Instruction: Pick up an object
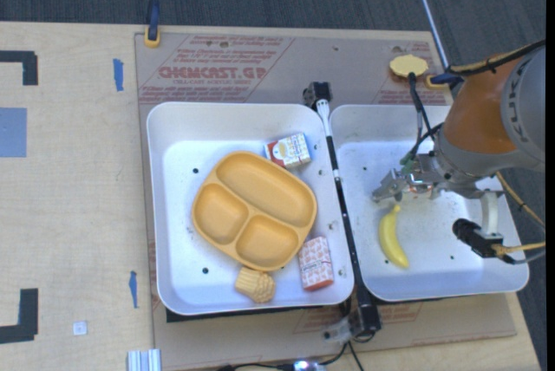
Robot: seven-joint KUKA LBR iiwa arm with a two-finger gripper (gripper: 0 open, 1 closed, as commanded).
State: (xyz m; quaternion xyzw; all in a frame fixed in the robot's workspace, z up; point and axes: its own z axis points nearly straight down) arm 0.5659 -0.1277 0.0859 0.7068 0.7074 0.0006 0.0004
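A yellow banana (394, 240) lies in the right bin (451, 278), running from near its middle toward the front. My gripper (401, 186) hangs over the right bin just beyond the banana's upper tip. Its metal fingers (382, 192) are spread, and nothing sits between them. The left bin (165, 187) holds a yellow divided plate (251, 209), a small white and red carton (289, 150) behind it, an orange-red carton (316, 263) in front of it, and a piece of corn (254, 283) by the front wall.
The arm's grey and orange wrist (486, 122) covers the right bin's far right part. A black cable piece (473, 235) hangs over that bin's right side. A yellow disc (408, 66) lies on the board behind the bins. A black divider (334, 178) separates the bins.
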